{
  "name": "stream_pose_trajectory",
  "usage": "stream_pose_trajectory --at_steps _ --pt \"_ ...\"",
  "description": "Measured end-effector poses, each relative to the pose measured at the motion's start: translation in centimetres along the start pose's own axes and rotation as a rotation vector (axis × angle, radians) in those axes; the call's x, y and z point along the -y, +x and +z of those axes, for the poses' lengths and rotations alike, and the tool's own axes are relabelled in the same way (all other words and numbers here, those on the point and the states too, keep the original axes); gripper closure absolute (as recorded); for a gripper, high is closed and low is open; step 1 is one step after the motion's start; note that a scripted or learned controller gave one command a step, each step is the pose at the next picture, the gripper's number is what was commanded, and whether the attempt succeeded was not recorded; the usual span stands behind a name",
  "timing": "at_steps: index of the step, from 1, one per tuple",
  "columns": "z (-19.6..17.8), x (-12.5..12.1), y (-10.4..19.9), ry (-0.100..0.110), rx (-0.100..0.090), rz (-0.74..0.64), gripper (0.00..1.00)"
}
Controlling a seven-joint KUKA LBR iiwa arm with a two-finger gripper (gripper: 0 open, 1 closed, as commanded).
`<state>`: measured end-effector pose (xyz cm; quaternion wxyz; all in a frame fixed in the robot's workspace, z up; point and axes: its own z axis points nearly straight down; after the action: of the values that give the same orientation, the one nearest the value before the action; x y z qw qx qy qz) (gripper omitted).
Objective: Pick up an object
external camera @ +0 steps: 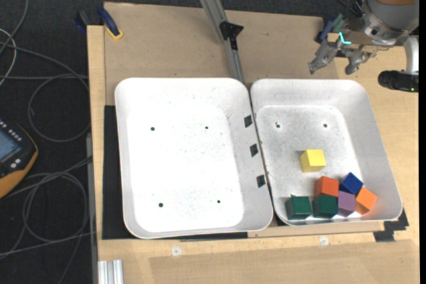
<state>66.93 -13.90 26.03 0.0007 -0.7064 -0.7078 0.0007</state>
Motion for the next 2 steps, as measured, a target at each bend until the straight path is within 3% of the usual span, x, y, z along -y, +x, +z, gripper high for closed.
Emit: stream_pose_trajectory --at_steps 2 --pt "11.6 0.6 1.4 0.006 -0.002 0.002 0.00"
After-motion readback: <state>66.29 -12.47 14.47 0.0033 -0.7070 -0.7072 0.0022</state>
